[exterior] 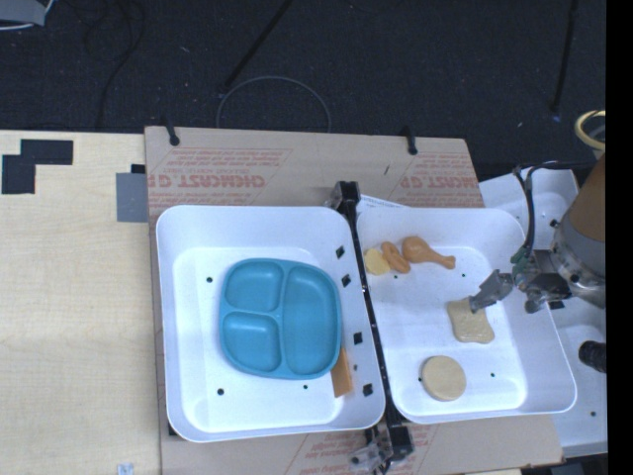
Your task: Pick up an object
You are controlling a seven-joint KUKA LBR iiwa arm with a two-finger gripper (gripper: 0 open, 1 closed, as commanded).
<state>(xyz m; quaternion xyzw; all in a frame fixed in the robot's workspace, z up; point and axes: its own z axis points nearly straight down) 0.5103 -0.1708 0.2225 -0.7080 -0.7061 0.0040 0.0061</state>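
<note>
1. The gripper point(492, 294) reaches into the right bin point(539, 389) from the right side. I cannot tell how wide its jaws stand, and nothing visible sits between them.
2. Just below the gripper tip lies a pale tan, bread-like slice point(472, 326), flat on the bin floor. The tip is over its upper edge; I cannot tell whether they touch.
3. Nearer the front of the same bin rests a round, cream-coloured biscuit point(443, 377), well clear of the gripper.
4. Toward the back left of this bin lie three small toy foods close together: an orange drumstick shape point(426, 253), an orange piece point(395, 257) beside it, and a pale yellow piece point(377, 261).
5. The left bin point(188, 404) holds a blue divided plate point(279, 318) with three compartments.
6. A thin brown strip point(341, 373) lies against the plate's right front edge.
7. Both bins sit on a cardboard sheet point(297, 171).
</note>
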